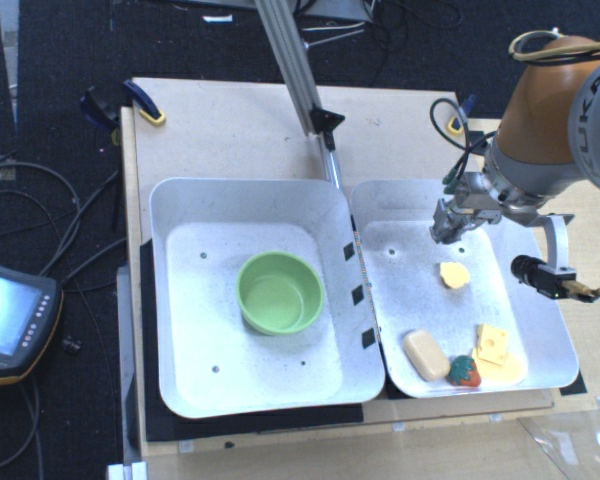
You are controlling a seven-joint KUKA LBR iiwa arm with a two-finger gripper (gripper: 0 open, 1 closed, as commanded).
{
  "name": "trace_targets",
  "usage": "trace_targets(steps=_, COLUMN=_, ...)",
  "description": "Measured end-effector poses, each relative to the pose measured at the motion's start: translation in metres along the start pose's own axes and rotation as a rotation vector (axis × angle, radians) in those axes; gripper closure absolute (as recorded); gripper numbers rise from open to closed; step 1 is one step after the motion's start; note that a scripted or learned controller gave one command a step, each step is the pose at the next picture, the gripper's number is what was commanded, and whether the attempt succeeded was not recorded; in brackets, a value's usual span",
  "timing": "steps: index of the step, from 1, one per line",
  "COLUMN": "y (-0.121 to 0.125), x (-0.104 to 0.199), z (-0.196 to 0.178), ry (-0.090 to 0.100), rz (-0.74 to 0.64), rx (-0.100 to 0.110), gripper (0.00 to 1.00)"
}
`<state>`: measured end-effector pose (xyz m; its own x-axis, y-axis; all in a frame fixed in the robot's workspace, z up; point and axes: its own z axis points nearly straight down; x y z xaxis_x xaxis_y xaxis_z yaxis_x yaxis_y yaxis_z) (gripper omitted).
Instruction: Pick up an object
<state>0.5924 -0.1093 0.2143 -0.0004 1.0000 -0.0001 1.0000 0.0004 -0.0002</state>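
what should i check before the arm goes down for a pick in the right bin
1. Target in view: ok. A small yellow piece lies loose on the right bin floor, nearest the hand.
2. Hand over target: not ok. The hand sits up and slightly left of the yellow piece, not above it.
3. Hand free of any object: cannot tell. The view does not settle its state.
4. Room around target: ok. The beige block, red strawberry and yellow cheese wedge lie apart from it, near the front edge.
5. Left bin: ok. The green bowl is well away from the descent path.
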Motion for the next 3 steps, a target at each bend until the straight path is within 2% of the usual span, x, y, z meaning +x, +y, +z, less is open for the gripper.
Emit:
trace_targets(steps=1, y=0.0, x=0.0, z=0.0, ry=0.0, rz=0.0, rx=0.0, gripper=0.0)
trace_targets(steps=2, y=0.0, x=0.008, z=0.046, ry=0.001, rz=0.0, rx=0.004, gripper=0.0)
trace_targets(steps=3, y=-0.002, x=0.002, z=0.09, ry=0.0, rz=0.001, rx=0.004, gripper=0.0)
